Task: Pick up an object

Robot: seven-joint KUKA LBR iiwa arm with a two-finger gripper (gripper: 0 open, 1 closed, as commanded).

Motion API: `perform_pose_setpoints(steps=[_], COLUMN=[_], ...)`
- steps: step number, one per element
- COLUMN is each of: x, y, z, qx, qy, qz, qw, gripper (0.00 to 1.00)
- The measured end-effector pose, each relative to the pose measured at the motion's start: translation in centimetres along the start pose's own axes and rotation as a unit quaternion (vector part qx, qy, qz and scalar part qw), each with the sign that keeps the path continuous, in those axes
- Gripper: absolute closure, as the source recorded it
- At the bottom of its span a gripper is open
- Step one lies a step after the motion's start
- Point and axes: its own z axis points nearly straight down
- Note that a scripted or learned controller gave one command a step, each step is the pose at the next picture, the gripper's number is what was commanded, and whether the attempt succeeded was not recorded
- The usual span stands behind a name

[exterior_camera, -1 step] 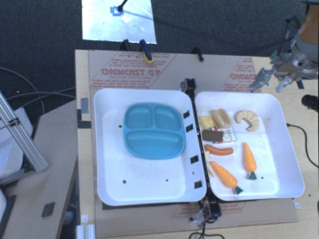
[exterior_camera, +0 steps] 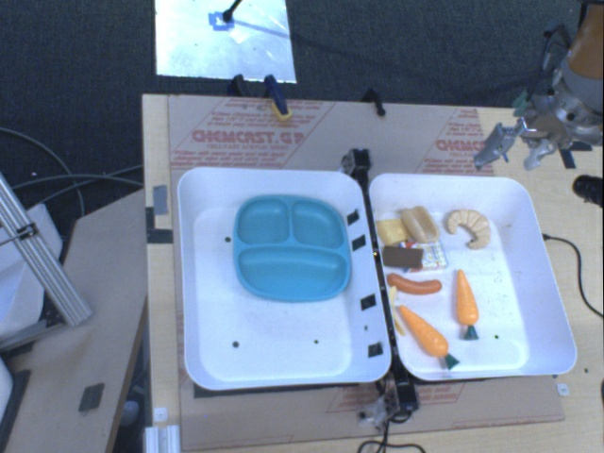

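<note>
The right bin [exterior_camera: 528, 281] holds toy food: a croissant [exterior_camera: 470, 226], a bread roll [exterior_camera: 420, 223], a yellow cheese block [exterior_camera: 391, 231], a brown chocolate piece [exterior_camera: 404, 257], a red sausage [exterior_camera: 413, 285] and two carrots [exterior_camera: 464, 300] [exterior_camera: 425, 333]. My gripper [exterior_camera: 514, 147] hangs above the bench beyond the right bin's far right corner, open, with nothing between its fingers. It is well away from the food.
The left bin [exterior_camera: 208, 347] carries a blue divided plate [exterior_camera: 291, 248]. A black clip strip [exterior_camera: 368, 253] runs between the bins. A shiny metal sheet [exterior_camera: 225, 26] lies on the dark floor behind the bench. A cable [exterior_camera: 566, 253] runs at the right.
</note>
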Motion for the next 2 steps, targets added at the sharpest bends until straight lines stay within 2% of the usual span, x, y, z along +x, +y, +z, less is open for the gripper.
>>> perform_pose_setpoints(steps=[2], x=[-0.9], y=[-0.8], z=[11.5], qx=[0.003], qy=[0.000], qz=[0.001], qw=[1.0000], gripper=[0.00])
